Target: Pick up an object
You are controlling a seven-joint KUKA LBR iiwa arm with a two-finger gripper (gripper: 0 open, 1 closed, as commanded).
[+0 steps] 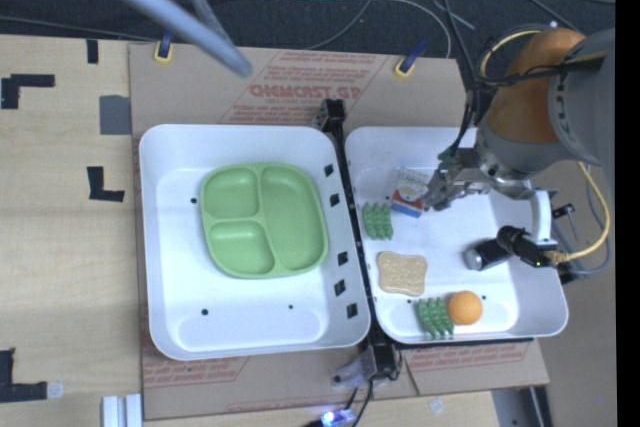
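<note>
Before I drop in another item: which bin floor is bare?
Left bin: a bare strip runs between the green tray and the near wall. Right bin is crowded: toast, orange ball, green pieces, with the pincer over the small box.
</note>
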